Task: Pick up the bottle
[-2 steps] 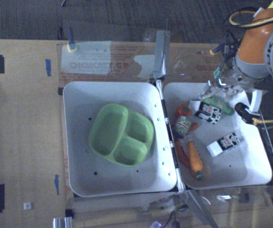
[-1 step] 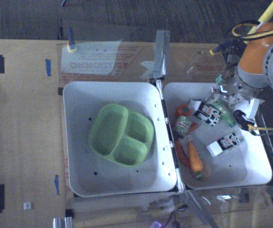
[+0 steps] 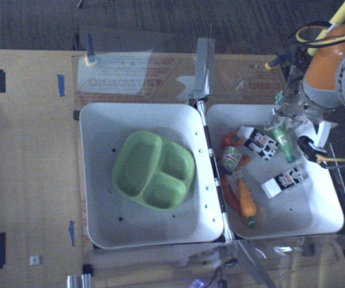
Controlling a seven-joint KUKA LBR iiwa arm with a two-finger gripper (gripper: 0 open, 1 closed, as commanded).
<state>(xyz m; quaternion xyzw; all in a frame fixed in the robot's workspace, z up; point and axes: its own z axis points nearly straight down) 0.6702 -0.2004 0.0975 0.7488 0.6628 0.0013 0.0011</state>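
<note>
Right beneath the pincer (image 3: pixel 278 126), in the right bin (image 3: pixel 322 218), lies the green bottle (image 3: pixel 284 145), its body slanting down and away from the fingers, its upper end tucked under them. Whether the fingers are clamped on it or merely standing over it, I cannot tell from this angle; the metal and the bottle's top blur into one another. Just to the pincer's left, touching the bottle's side, sits a black-and-white carton (image 3: pixel 258 143). Farther left again, against the bin's wall, a small can (image 3: pixel 231 159) with something red (image 3: pixel 232 139) above it. Below the pincer and well apart from it rests a second little carton (image 3: pixel 284 181), and down to its lower left an orange carrot (image 3: pixel 246 201) beside a red strip (image 3: pixel 229 194). Over in the left bin (image 3: pixel 100 221), far from the pincer, a green divided tray (image 3: pixel 154 170) lies on its own. Above the wrist, the arm's orange band (image 3: pixel 330 62) reaches in from the right.
</note>
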